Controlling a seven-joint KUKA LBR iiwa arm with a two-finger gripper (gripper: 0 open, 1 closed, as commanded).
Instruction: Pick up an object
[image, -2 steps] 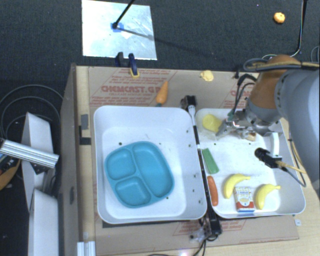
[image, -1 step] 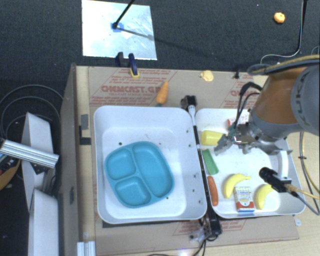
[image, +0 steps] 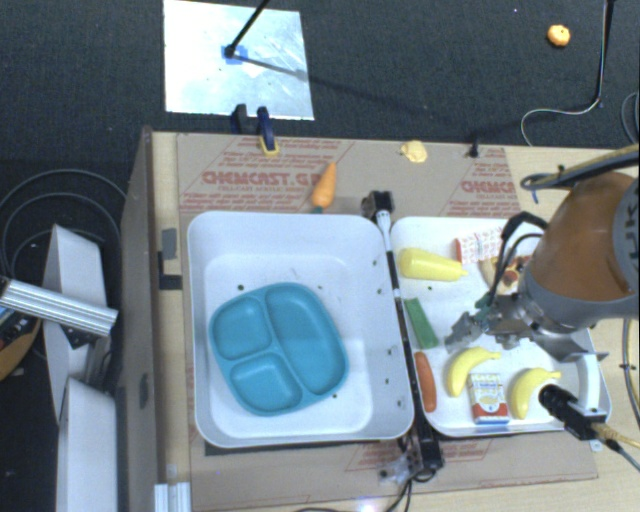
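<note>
Blue tray (image: 277, 345): three compartments, lying in the left bin (image: 230, 250).
Carrot (image: 323, 185): on the cardboard behind the left bin.
Right bin (image: 440, 425): holds a yellow pepper (image: 430, 264), green stick (image: 420, 322), sausage (image: 427, 381), two bananas (image: 467, 367), small carton (image: 487, 397).
Gripper (image: 478, 322): low over the right bin, just above the left banana; whether open or closed, I cannot tell.
Arm (image: 585, 255): grey and orange, reaching in from the right.
</note>
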